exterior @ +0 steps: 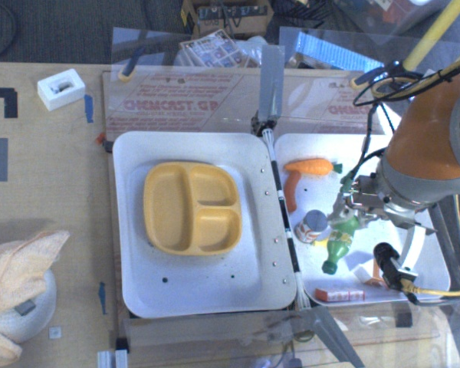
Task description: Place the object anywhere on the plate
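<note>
Fingers [353, 213] over green bottle [336, 248], right bin [437, 273]; yellow plate [192, 208], left bin [215, 291]

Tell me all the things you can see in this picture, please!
Divided plate: one, yellow, in the left bin.
Left bin: one, white, middle of the bench.
Right bin: one, white, beside the left bin.
Toy carrot: one, orange with a green tip, top of the right bin.
Bottle: one, green, lying in the right bin under the gripper.
Small can: one, grey, right bin, left of the bottle.
Flat stick-like item: one, red and white, front of the right bin.
Cloth: one, pale orange, bench's left edge.
Small box: one, white, back left of the bench.
Arm: one, grey and orange, over the right bin.
Gripper: one, above the bottle.
</note>
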